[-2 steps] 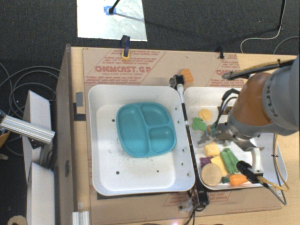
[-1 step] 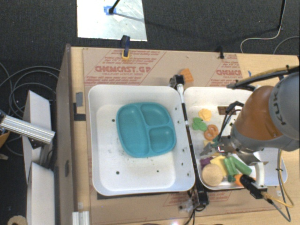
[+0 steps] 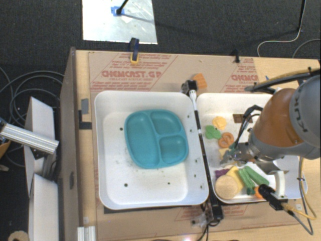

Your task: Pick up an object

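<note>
The claw [image 3: 231, 155] is being held low over the right bin [image 3: 228, 100], among small toy foods; whether it is apart or together cannot be told. An orange ring [image 3: 226, 139] is lying just beside it. A teal divided plate [image 3: 156, 138] is being carried by the left bin [image 3: 113, 185], with bare floor all round.

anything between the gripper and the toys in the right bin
Nothing visible does. The gripper hangs low in the right bin, beside the orange ring and just above the purple piece and tan disc. The toys lie close together, so neighbours may crowd a grasp.
</note>
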Tool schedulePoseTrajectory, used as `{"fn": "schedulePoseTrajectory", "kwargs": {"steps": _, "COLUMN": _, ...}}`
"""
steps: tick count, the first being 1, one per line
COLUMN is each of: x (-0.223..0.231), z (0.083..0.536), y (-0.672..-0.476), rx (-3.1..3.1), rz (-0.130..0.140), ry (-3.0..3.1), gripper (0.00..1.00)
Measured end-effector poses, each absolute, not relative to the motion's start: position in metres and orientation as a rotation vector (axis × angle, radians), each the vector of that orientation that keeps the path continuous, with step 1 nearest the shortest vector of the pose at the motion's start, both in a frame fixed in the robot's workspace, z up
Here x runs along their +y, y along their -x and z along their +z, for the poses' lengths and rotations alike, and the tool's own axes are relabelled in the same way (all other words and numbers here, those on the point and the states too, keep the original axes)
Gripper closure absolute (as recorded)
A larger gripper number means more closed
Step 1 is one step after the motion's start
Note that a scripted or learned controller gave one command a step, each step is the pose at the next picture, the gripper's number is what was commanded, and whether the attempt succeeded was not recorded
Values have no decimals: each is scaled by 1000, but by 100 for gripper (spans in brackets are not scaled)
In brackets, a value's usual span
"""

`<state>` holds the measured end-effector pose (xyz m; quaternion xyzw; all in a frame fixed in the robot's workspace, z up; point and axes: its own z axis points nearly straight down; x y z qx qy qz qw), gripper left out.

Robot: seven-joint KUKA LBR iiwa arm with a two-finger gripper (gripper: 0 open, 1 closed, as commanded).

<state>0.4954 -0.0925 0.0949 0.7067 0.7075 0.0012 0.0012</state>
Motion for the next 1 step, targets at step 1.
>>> {"fn": "schedulePoseTrajectory", "kwargs": {"steps": 1, "x": -42, "z": 190, "y": -542, "rx": 2228, "rz": 13, "ry": -2204, "gripper": 100}}
